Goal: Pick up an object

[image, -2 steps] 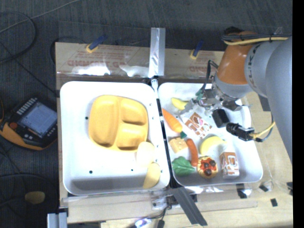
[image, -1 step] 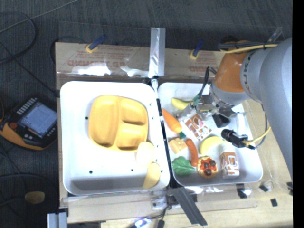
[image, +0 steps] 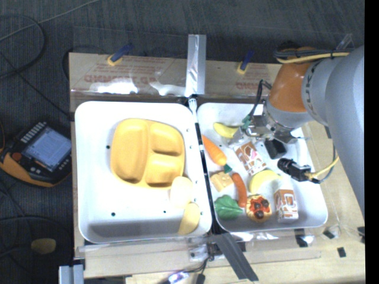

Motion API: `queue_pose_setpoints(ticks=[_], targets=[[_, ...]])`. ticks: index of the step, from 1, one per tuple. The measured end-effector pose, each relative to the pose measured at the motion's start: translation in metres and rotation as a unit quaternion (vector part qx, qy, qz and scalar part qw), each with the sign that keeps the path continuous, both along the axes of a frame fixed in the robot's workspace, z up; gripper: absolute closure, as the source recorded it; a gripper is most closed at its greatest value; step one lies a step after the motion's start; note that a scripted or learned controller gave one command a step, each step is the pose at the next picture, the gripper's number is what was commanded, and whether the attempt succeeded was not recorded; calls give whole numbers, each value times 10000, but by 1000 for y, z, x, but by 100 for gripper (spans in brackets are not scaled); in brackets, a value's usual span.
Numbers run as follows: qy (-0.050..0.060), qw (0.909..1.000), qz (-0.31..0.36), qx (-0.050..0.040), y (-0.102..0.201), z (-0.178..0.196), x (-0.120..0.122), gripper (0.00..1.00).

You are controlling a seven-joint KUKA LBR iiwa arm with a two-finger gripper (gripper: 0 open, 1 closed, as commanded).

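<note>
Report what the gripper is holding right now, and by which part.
Cannot be told. The gripper is low in the right bin, near the banana and a small carton, but its tips are hidden.

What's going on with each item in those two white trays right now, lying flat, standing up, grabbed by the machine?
Yellow divided tray: lying flat in the left bin.
Pale yellow pieces: resting against that bin's right wall.
Banana: lying in the right bin, beside the gripper.
Carrot: lying free.
Snack packet: lying just below the gripper.
Small carton: lying free.
Gripper: low over the right bin; grip hidden.
</note>
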State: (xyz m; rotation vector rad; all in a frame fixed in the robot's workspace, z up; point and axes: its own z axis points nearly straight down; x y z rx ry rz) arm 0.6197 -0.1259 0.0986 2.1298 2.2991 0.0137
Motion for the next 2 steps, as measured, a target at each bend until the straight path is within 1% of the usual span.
queue_pose_setpoints(ticks=[1, 2], targets=[[84, 9979, -646, -17, 61, 121, 4, 100], [88, 9971, -752, -22, -23, 91, -9, 100]])
